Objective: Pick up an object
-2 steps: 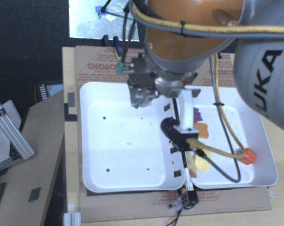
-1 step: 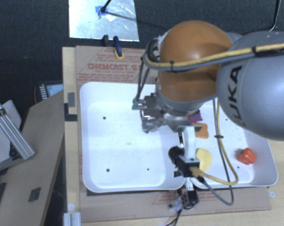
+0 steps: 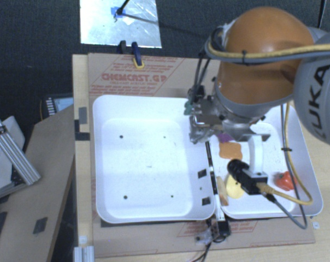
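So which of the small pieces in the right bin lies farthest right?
The red piece, near the right bin's outer rim. The orange piece and the yellow piece both sit further left, closer to the divide between the bins.

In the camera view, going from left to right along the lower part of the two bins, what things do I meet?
Left bin → yellow object → red object → right bin's outer rim.
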You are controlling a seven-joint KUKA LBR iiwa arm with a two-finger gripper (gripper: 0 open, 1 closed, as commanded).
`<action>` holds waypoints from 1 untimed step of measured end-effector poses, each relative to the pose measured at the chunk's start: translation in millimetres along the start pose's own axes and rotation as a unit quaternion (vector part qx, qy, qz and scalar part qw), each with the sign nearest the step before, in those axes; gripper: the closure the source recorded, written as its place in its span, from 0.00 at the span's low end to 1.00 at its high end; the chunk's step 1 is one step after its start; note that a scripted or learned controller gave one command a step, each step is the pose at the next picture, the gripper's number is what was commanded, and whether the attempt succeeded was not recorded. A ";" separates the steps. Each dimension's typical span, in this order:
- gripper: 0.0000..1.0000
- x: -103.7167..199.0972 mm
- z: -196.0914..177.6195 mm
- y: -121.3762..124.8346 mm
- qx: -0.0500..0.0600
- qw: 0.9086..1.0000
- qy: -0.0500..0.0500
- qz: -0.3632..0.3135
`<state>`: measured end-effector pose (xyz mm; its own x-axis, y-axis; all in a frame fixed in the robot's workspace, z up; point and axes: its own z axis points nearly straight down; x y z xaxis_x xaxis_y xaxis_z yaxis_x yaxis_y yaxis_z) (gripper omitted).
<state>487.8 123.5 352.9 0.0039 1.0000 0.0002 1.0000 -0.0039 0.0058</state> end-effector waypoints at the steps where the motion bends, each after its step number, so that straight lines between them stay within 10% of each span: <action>1: 1.00 -2.6 -141.4 0.4 -0.007 1.000 0.003 -0.004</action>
<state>487.3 120.9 494.4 -0.0034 1.0000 0.0055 0.9998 0.0033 0.0193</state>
